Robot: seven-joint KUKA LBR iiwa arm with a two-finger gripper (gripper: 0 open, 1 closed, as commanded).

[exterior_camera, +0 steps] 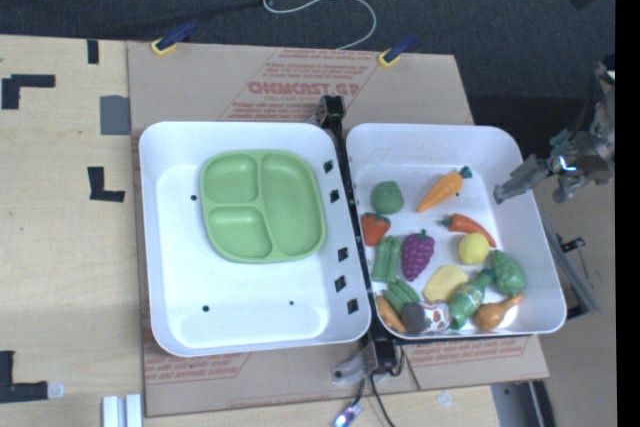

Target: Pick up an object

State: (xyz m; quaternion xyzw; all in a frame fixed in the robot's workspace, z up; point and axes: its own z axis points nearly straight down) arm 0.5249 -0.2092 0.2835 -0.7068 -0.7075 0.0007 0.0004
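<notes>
The right white bin holds several toy foods. An orange carrot and a round green piece lie toward its back. Purple grapes, a yellow lemon and a red pepper lie in the middle. Broccoli and a brown pear sit at the front right. My gripper hangs at the bin's right rim, to the right of the carrot and above the lemon. Nothing shows in its grasp.
The left white bin carries a green divided plate. Both bins rest on a cardboard sheet on the bench. A white cable loops behind the bins. A black clip strip runs between the bins.
</notes>
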